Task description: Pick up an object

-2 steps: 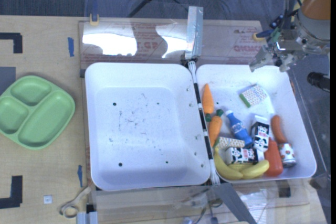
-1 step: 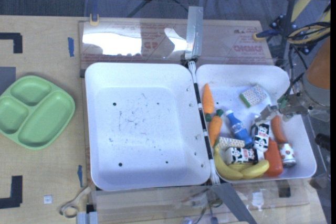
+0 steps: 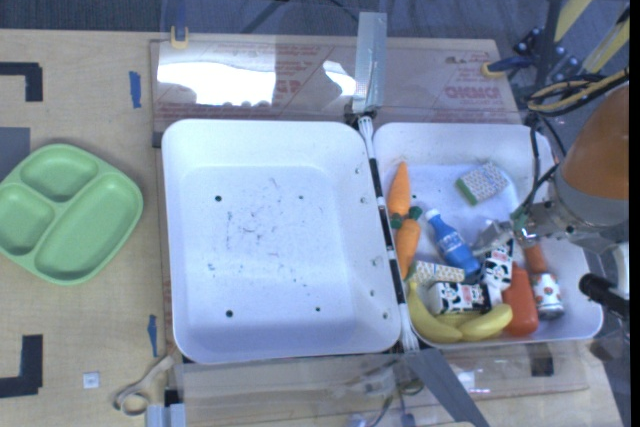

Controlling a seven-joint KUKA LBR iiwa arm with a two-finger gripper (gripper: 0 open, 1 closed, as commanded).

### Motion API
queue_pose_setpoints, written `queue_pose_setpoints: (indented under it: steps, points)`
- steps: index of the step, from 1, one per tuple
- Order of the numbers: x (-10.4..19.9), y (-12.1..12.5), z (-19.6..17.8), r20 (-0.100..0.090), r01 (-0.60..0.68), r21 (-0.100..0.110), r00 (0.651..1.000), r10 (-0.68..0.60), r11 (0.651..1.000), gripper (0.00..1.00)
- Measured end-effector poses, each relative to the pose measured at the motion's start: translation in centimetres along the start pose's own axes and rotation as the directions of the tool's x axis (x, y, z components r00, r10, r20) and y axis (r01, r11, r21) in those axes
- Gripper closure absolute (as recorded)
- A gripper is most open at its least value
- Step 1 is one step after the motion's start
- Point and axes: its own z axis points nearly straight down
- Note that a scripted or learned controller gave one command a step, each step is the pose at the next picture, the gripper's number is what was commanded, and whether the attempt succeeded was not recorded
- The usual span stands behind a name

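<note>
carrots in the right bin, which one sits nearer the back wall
The upper carrot, lying against the divider, is nearer the back wall. The other carrot lies just below it, toward the banana.

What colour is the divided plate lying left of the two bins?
Light green; the divided plate shows plainly in the camera view.

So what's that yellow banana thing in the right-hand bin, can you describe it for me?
The banana is a yellow curved toy, smooth and plastic-looking, lying flat along the near wall of the right bin. Its ends curl upward, one toward the bin divider, the other toward an orange piece. A black-and-white cow-patterned carton rests against its inner curve. The hand is not touching it.
</note>
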Motion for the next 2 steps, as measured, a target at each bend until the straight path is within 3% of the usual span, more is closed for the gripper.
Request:
queue_pose_setpoints:
  steps: [1, 2]
  points:
    - [-0.1, 0.0, -1.0, 0.002, -0.002, -0.002, 1.0, 0.002, 1.0, 1.0]
    - [1.4, 4.8, -11.6, 0.002, -0.037, 0.005, 0.999, 0.037, 0.999, 1.0]
